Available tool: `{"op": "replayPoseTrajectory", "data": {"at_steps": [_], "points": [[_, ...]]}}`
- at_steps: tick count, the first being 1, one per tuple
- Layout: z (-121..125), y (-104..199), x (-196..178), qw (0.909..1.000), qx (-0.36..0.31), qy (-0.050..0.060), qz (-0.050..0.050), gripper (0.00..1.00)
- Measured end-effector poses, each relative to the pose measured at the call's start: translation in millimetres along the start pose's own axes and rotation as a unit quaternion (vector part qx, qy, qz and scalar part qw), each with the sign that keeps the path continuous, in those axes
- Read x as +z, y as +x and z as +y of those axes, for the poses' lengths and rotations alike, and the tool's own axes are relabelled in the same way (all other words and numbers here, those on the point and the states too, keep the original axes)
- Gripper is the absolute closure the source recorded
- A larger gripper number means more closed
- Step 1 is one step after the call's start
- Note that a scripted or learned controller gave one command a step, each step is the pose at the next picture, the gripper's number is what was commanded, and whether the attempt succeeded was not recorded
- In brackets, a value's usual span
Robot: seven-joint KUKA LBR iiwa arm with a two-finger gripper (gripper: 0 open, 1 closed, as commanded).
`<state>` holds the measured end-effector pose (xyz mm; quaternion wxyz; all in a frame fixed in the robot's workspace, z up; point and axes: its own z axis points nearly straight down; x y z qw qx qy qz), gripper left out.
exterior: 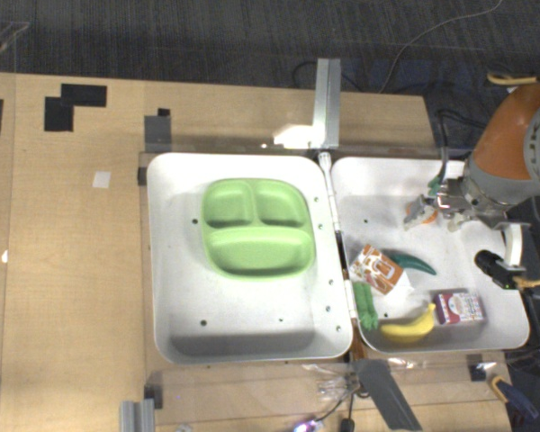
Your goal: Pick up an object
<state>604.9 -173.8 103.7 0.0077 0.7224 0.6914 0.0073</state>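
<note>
- the banana (409,328) lies nearest the camera in the right bin (378,187), yellow and curved, along the front wall; it touches or nearly touches the purple carton (457,309) at its right end.
- the purple carton lies on its side by the bin's front right corner, a small box with a pale label facing up.
- a green stick-shaped thing (366,306), maybe a vegetable, lies against the bin's left wall, just left of the banana.
- behind these sits a small orange and white packet (379,269), tilted, with a dark green pepper-like thing (412,261) poking out to its right, touching or under the packet's edge.
- the gripper (425,211) hangs over the far half of the right bin, above bare white floor, well apart from every object in the bin.
- nothing sits between its fingers; the tips look spread somewhat, though they are small and blurred, so i judge it as open and carrying nothing.
- by my reading the task is not yet done: all the objects rest on the bin floor and none is lifted.
- what is left, as i judge it: choose one object, come down on it, close and raise it. the packet and pepper are the closest to the gripper.
- in the left bin (175,241) a green divided plate (256,226) lies flat near the middle, three compartments, with nothing visible in them.
</note>
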Motion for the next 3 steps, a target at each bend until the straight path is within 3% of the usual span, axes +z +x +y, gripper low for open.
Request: {"op": "replayPoseTrajectory", "data": {"at_steps": [1,2,3], "points": [[48.8,-5.8,16.6,0.9993,0.036,0.007,-0.001,0.0],[52.5,-3.7,2.2,0.9995,0.031,0.002,-0.002,1.0],[63.9,96.7,-116.7,0.9986,-0.053,0.007,0.0,1.0]]}}
